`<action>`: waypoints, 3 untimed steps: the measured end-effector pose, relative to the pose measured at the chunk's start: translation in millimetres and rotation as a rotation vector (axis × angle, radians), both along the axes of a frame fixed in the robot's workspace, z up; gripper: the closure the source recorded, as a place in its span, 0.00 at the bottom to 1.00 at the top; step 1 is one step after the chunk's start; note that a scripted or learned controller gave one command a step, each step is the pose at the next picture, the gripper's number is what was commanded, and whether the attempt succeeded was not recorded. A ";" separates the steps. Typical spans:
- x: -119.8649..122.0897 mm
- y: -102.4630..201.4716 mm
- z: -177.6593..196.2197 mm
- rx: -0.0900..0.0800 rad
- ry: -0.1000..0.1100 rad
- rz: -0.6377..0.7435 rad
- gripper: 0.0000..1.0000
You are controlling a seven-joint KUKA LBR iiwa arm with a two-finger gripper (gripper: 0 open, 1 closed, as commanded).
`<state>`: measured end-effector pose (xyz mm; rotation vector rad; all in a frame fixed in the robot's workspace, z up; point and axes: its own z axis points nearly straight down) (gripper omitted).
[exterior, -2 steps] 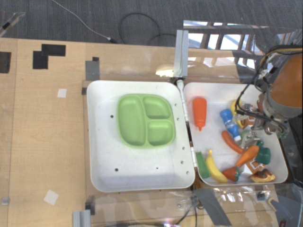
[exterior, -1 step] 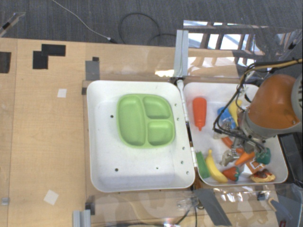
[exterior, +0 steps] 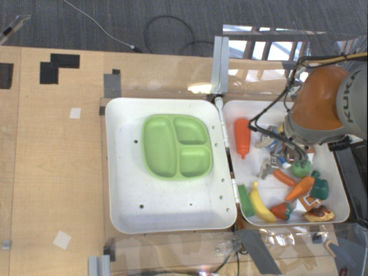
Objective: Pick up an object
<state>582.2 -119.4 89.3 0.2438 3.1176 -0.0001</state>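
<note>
the left bin (exterior: 123,211) sits in the centre of the frame and carries a green divided plate (exterior: 176,146), lying flat with three compartments. its flat placement suggests it serves as a drop-off target, though that is a judgement only.

the right bin (exterior: 343,211) sits just beside the left one, touching along the shared wall. it holds the candidate objects. an orange bottle (exterior: 242,137) lies in the upper left part of this bin, well apart from the rest. along the lower edge, from left to right: a green vegetable (exterior: 245,199), a yellow banana (exterior: 261,204) just beside it, a small red piece (exterior: 281,211), a carrot (exterior: 300,188) lying at a slant, a dark green piece (exterior: 319,188) and a pastry-like item (exterior: 318,214) in the lower right corner. the lower items are crowded together and several touch, so a clean grasp there looks harder than at the isolated bottle.

the arm (exterior: 322,99) enters from the right of the frame and reaches down over the middle of the right bin. the gripper (exterior: 277,158) hangs low, near the carrot and a round green piece (exterior: 299,168). cables and metal parts clutter this area; the opening of the fingers cannot be determined, and no object is seen between them. the pick appears not yet done.
</note>
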 end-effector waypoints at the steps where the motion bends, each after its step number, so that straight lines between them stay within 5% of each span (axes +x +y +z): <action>1: 3.6 1.5 14.2 -0.001 -0.011 0.007 1.00; 2: 33.0 -43.4 128.1 -0.006 -0.006 0.113 1.00; 3: 31.5 -41.0 123.3 -0.002 0.003 0.115 0.00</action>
